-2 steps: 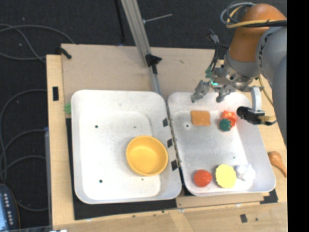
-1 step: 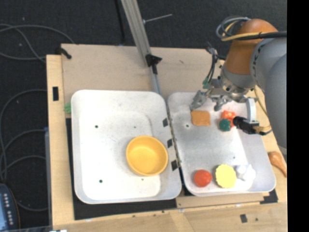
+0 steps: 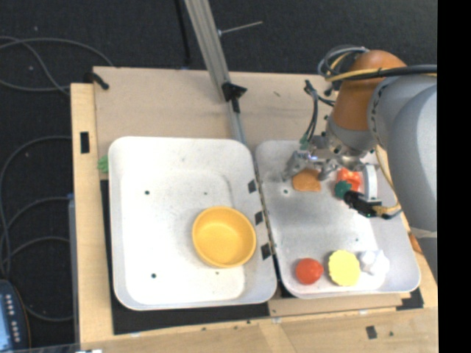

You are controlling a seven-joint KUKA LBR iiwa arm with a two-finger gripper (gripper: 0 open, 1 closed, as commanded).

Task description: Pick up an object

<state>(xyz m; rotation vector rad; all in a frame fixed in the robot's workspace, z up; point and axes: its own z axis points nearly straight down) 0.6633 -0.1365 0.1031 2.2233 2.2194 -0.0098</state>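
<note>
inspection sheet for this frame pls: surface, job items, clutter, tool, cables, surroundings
Surface: two white bins, left bin, right bin, on a tan bench.
Job items: yellow bowl in left bin; red ball, yellow round piece, white lump, tan object in right bin.
Clutter: nothing seen.
Tool: tool low over the tan object.
Cables: loose loops on dark floor.
Surroundings: metal rail.

One fixed camera looks down at a slant on the desk (image 3: 169, 101), seemingly from moderate height, both bins framed.
</note>
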